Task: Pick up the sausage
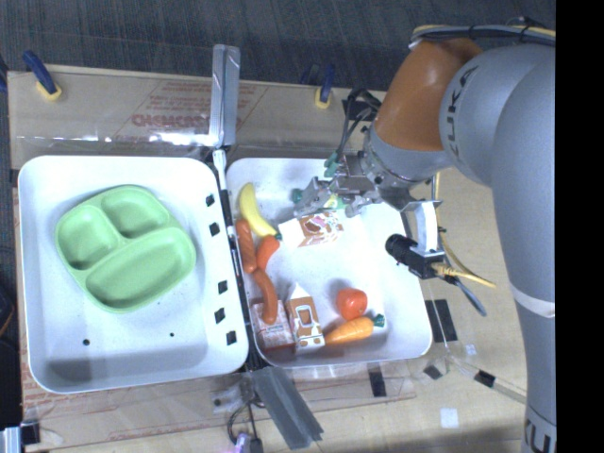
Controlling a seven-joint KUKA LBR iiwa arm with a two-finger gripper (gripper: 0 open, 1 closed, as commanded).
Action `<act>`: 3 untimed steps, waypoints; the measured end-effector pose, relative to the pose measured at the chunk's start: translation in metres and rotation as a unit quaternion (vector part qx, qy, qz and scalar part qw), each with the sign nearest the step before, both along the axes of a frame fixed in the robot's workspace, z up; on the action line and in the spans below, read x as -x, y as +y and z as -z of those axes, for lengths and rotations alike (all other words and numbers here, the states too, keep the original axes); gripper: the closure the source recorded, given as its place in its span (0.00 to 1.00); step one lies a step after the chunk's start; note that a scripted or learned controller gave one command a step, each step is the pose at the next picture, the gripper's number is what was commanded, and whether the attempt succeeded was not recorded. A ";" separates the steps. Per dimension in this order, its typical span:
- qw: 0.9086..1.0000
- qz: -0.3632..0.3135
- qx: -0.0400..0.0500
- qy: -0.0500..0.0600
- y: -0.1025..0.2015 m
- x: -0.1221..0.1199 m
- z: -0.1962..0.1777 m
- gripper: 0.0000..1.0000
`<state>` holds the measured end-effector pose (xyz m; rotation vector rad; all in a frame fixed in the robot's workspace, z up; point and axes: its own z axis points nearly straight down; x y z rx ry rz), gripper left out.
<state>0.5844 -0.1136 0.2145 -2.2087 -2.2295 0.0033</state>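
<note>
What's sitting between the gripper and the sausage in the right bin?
In the camera view, a small printed carton lies between the gripper and the sausage, with white bin floor around it. The banana lies off to the side.

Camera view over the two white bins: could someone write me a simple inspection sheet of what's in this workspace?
Surface: two white bins side by side, left bin and right bin.
Job's things: sausage lies along the right bin's left wall.
Clutter: banana, carrot, tomato, small cartons; green divided plate in left bin.
Grippers: gripper above the right bin's far part, holding nothing visible.
Cables: thin wires near the wrist.
Surroundings: blue clamps on the bench edge.
</note>
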 end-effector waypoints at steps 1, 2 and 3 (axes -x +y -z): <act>0.999 0.053 0.001 -0.001 -0.015 -0.020 0.022 0.00; 0.996 0.086 0.000 0.001 0.003 0.064 0.124 0.00; 0.996 0.085 0.000 0.001 0.002 0.064 0.114 1.00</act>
